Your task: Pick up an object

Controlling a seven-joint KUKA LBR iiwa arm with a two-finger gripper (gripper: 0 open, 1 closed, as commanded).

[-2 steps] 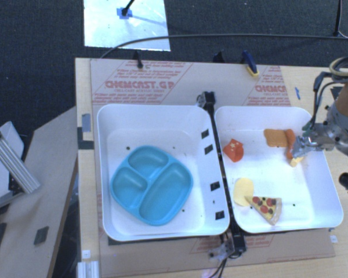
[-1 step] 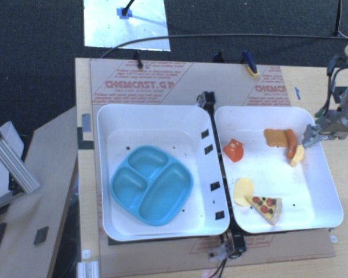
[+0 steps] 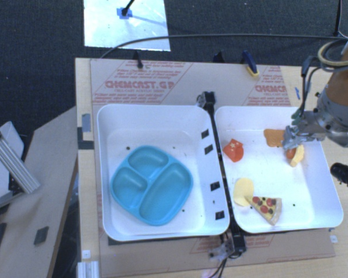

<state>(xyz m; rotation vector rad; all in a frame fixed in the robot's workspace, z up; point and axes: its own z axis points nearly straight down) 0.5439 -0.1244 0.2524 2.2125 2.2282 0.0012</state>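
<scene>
While the gripper (image 3: 296, 141) hovers over a pale yellow food piece (image 3: 297, 155) at the right bin's (image 3: 330, 213) far right, its grip state cannot be told; the piece runs near-to-far. Sheet (image 3: 139, 80) reads "CHEMCAST GP".

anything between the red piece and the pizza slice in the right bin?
Yes: in the camera view a pale yellow piece lies between the red piece and the pizza slice, touching the slice.

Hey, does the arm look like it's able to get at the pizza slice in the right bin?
Probably yes. The pizza slice lies flat in the right bin with open space above it, and the gripper is already over that bin.
</scene>
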